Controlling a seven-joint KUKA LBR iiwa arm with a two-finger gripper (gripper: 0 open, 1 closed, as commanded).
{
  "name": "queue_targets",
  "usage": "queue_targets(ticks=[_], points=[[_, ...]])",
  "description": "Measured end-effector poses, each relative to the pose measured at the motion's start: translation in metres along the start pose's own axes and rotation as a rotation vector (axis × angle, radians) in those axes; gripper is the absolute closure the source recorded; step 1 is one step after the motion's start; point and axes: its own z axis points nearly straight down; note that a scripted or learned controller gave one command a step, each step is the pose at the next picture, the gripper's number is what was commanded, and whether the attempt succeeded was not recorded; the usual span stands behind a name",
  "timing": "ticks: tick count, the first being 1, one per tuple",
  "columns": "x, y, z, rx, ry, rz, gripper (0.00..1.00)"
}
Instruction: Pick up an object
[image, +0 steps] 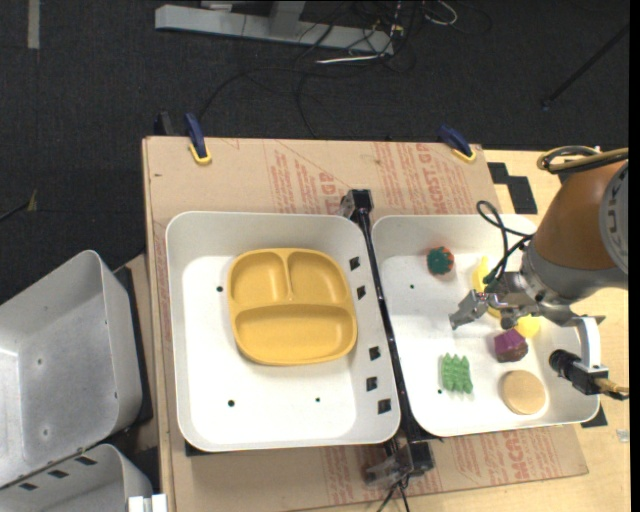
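Currently the claw (478, 308) is seen low inside the right bin (420, 420), its grey fingers (466, 316) spread apart with nothing between them, pointing toward the bin's middle. No object is gripped.

Several candidates lie about it. A purple block (510, 346) sits just beside the claw, on the near side and slightly toward the arm's wrist; a yellow piece (527, 325) is tucked under the wrist, partly hidden. A green ridged toy (457, 373) lies nearer the viewer than the fingertips, its long axis running roughly front to back in the bin. A round tan disc (523, 392) rests near the bin's front right corner, and a small teal and red ball (439, 261) lies farther back, well apart from the fingers. The purple block is judged the closest target, so a short pull back toward the arm and a drop would seem to be called for.

In the left bin (200, 420) a yellow divided plate (293, 305) is held.

On the cardboard sheet (300, 170) covering the tabletop, red printing can be seen, reversed or upside down; it cannot be read with confidence.
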Motion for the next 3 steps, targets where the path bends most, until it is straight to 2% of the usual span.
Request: queue_targets(ticks=[1,2,3], points=[[0.001,0.000,0.025,-0.003,-0.001,0.000,0.00],[0.001,0.001,0.013,-0.007,-0.002,0.000,1.00],[-0.005,-0.003,-0.048,-0.011,-0.004,0.001,1.00]])
